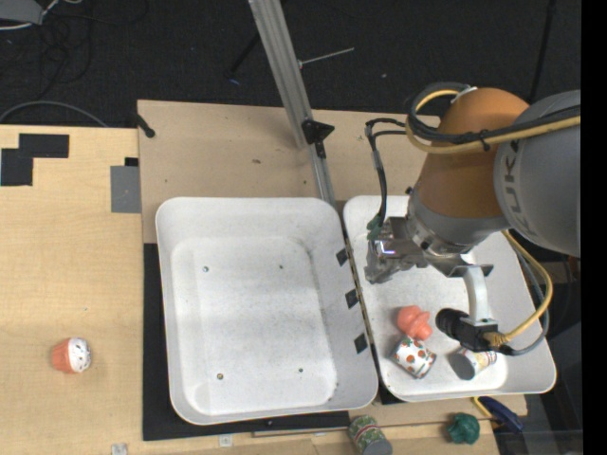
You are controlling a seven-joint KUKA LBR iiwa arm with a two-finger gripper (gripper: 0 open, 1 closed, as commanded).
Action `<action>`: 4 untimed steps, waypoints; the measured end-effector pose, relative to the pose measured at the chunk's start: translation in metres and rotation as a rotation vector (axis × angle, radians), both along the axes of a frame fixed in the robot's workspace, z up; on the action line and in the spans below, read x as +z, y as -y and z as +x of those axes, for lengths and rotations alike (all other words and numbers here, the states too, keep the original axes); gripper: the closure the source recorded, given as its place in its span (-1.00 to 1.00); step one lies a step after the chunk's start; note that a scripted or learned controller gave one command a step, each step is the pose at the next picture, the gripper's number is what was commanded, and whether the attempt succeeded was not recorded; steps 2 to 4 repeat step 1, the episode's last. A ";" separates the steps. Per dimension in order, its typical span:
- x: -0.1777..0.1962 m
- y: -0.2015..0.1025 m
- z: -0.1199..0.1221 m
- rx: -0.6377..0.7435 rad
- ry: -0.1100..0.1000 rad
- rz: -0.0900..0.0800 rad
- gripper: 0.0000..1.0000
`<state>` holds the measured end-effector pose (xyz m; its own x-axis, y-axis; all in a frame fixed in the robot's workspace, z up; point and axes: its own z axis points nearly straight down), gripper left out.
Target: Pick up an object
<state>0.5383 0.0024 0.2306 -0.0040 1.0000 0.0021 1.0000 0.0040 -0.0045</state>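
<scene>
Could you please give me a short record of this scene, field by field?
arm: reaches in from the right, over the right bin
gripper: above the right bin's left part
right bin contents: orange object; white object with red spots just in front of it
left bin: white, beside the right bin
outside the bins: orange-and-white ball on the bench; green object at the front edge

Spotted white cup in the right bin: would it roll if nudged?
Probably: the spotted white cup looks rounded and tilted, so it may roll. It looks smooth, perhaps slippery. The orange lump close by might stop it.
</scene>
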 end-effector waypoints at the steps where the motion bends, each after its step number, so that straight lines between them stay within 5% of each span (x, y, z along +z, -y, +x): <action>1: 0.010 -0.052 0.006 -0.001 0.002 -0.002 1.00; 4: 0.010 -0.052 0.006 -0.001 0.002 -0.002 1.00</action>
